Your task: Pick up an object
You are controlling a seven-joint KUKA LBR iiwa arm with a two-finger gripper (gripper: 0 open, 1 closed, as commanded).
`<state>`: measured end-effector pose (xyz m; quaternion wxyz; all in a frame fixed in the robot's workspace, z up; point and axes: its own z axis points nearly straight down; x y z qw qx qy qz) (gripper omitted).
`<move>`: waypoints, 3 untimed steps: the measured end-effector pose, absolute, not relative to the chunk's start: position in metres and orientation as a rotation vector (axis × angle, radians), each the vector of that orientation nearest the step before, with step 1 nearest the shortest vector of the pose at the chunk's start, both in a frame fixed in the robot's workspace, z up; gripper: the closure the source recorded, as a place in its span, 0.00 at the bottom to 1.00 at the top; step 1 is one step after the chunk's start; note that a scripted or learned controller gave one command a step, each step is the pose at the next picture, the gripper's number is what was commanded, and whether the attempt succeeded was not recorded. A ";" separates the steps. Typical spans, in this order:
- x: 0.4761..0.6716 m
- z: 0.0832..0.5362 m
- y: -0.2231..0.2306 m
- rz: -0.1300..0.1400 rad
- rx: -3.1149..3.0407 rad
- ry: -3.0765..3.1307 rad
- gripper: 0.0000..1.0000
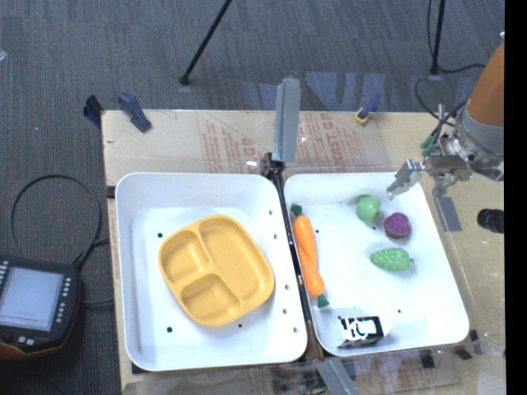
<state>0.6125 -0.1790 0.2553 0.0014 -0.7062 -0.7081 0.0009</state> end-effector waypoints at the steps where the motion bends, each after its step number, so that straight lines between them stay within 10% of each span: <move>1: 0.634 0.280 -0.179 0.000 -2.345 -2.091 0.00; 3: 0.601 0.093 -0.199 0.009 -2.313 -2.111 0.00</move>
